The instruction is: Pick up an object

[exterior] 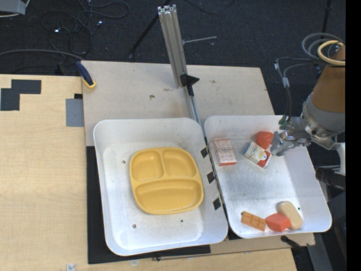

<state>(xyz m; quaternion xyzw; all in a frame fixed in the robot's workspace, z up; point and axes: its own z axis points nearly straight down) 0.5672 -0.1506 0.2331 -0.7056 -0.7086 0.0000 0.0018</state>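
You are seeing the arm [330, 97] reaching in from the right edge of the frame, and its gripper [280, 143] is hanging over the upper right part of the right bin [316, 208]. How far the hand is open I cannot tell, because the metal parts are small and blurred there. It is sitting just beside a small carton [257, 153] with red and white print, and close to a red round object [264, 138] behind the carton; whether it is touching any of them is not clear to me.

In the same bin, a small pink and white box [224, 151] is lying near the left wall. At the lower right of the bin, 3 things are lying together: an orange wafer-like bar [253, 221], a red piece [278, 223] and a beige oval piece [290, 214], the last 2 touching each other.

The left bin [113, 151] is holding a yellow divided tray [166, 179] with 3 compartments, lying flat near its middle.
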